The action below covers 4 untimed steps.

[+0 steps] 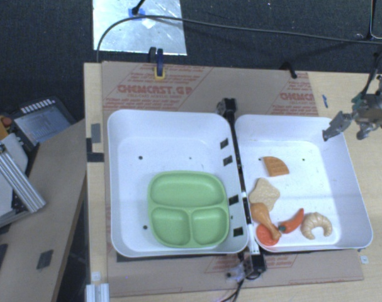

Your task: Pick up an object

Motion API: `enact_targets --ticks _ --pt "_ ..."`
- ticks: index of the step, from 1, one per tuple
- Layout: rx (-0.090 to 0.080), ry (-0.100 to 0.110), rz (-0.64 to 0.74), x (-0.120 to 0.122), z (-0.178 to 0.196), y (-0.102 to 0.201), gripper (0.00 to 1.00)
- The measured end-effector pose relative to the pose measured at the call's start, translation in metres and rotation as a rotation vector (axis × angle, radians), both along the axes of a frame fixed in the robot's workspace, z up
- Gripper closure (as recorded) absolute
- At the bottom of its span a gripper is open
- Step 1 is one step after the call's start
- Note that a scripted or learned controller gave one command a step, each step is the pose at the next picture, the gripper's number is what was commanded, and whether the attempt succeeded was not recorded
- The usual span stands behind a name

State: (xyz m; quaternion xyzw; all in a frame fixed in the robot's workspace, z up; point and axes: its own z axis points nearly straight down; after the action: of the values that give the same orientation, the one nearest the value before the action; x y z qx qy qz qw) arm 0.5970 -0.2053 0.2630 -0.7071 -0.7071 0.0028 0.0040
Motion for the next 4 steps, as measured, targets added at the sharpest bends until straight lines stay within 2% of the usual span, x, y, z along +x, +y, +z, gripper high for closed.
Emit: enact_targets --ticks 1,2,4 --pt "-0.003 -0.012 0.003 0.002 0.007 0.001 0.0" --pt "-0.002 -0.008 0.002 0.001 -0.035 0.005 0.0" --pt "-0.001 -0.006 0.002 -0.004 -0.158 0.012 0.0"
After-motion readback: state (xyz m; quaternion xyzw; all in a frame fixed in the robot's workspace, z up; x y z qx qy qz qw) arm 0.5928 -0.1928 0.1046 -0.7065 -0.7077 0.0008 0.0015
